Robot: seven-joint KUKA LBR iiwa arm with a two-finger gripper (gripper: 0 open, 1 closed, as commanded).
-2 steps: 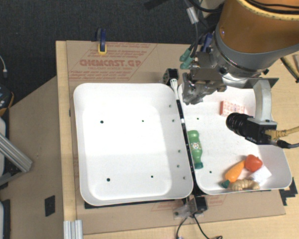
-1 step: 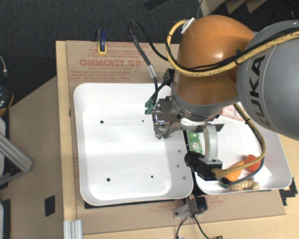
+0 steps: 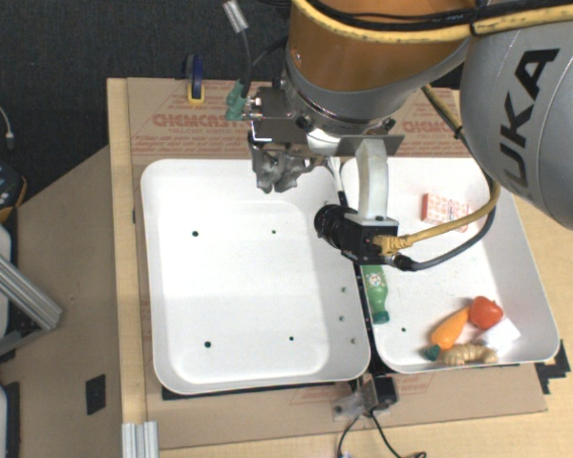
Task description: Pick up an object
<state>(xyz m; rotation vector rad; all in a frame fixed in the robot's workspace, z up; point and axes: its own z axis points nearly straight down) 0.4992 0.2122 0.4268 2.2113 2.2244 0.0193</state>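
My gripper (image 3: 278, 173) hangs over the far edge of the left bin (image 3: 172, 256), near its right corner, with nothing visibly in it. In the right bin (image 3: 525, 284), a green bottle-shaped object (image 3: 374, 294) lies along the divider between the bins. An orange carrot (image 3: 449, 329), a red pepper (image 3: 485, 311) and a beige knobbly root (image 3: 468, 355) cluster at the near right corner. A pink patterned packet (image 3: 446, 206) lies at the far side. The arm's body hides the far left part of the right bin.
A white bracket with a black module (image 3: 349, 227) and a yellow cable (image 3: 449, 225) hangs from the wrist over the divider. Both bins rest on a cardboard sheet (image 3: 124, 160). A blue and yellow clip (image 3: 196, 79) sits at the board's far edge.
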